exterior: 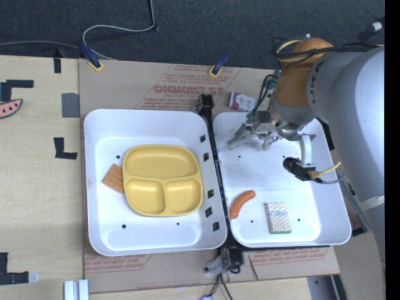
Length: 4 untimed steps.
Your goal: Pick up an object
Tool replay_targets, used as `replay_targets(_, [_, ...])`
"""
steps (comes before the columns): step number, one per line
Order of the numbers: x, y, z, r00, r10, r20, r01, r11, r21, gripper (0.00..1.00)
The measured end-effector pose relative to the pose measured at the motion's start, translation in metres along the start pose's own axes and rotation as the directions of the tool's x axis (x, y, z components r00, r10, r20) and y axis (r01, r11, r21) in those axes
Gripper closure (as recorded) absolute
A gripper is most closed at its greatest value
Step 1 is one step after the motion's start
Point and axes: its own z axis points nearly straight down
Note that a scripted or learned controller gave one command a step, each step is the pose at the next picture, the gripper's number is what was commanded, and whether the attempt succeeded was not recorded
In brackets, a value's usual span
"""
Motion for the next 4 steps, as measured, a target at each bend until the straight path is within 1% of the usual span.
replay_targets(1, [0.006,0.025,0.02,1.0,0.003,0.0,-0.003,1.0,0.001,0.0])
replay_targets(2, [0.006,0.025,0.01,1.0,0.001,0.002,-0.001,1.0,0.0,1.0])
replay_targets(3, [0.006,0.025,0.01,1.0,0.001,0.002,-0.001,1.0,0.001,0.0])
replay_targets(4, [0.006,0.025,0.001,1.0,0.001,0.002,-0.001,1.0,0.002,1.0])
